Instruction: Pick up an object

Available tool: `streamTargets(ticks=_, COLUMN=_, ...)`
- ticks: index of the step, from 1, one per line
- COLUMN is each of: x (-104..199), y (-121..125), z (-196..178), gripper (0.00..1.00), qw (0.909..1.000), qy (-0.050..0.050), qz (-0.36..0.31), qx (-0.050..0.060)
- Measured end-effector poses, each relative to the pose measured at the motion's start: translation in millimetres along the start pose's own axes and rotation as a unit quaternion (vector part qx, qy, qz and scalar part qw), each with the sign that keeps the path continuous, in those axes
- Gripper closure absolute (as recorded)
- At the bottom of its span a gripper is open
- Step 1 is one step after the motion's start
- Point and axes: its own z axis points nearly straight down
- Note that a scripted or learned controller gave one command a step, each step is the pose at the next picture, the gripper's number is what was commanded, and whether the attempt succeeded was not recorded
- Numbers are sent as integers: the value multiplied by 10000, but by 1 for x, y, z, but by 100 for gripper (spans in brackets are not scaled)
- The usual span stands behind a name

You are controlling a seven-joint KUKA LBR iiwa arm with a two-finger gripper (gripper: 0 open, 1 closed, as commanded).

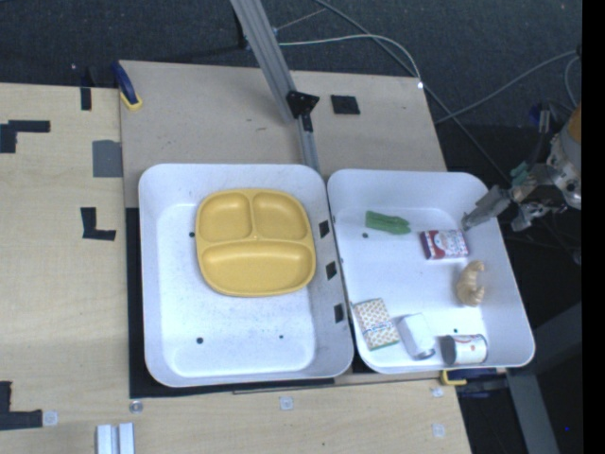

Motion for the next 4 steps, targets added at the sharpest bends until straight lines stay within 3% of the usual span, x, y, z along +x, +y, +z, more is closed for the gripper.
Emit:
streamTargets(ticks=3, x=7, y=-6, z=170, gripper=0, qw=10000, qy=-6, qz=-1, qx=2)
streamTargets(ticks=4, x=7, y=-5, z=156, gripper=100, qw=10000, qy=-10, qz=-2, qx=-8)
